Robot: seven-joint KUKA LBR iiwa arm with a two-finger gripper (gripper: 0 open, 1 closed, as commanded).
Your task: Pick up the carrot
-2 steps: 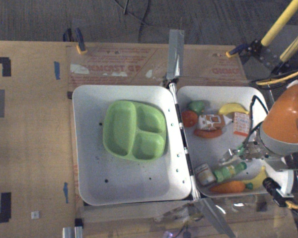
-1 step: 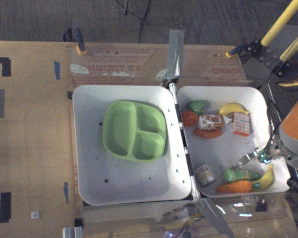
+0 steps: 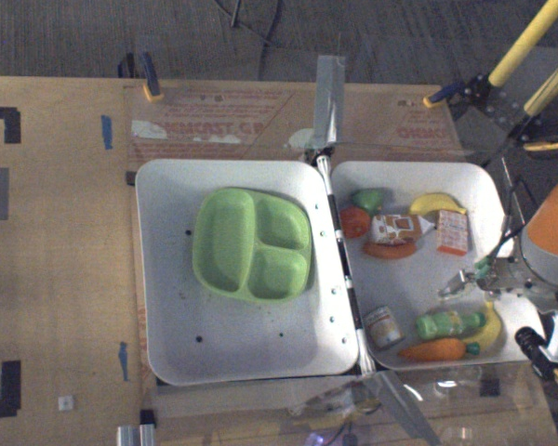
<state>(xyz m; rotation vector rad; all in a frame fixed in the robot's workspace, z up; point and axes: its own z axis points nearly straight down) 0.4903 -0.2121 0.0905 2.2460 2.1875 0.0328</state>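
Note:
The orange carrot (image 3: 435, 349) lies flat along the front wall of the right bin (image 3: 418, 282), pointing left. Its upper side touches a green bottle (image 3: 451, 323). My gripper (image 3: 454, 284) hovers over the right part of this bin, a little behind the bottle and well clear of the carrot. It looks open, with nothing between its fingers. The arm with its orange band (image 3: 551, 230) comes in from the right edge.
Close to the carrot are a small can (image 3: 383, 326) on its left and a yellow banana (image 3: 490, 328) on its right. At the back of the bin lie a second banana (image 3: 435, 203), a green pepper (image 3: 369, 199), a tomato (image 3: 354, 221), a small carton (image 3: 395, 229) and an orange box (image 3: 453, 232). The left bin (image 3: 167, 323) holds a green divided plate (image 3: 253, 245).

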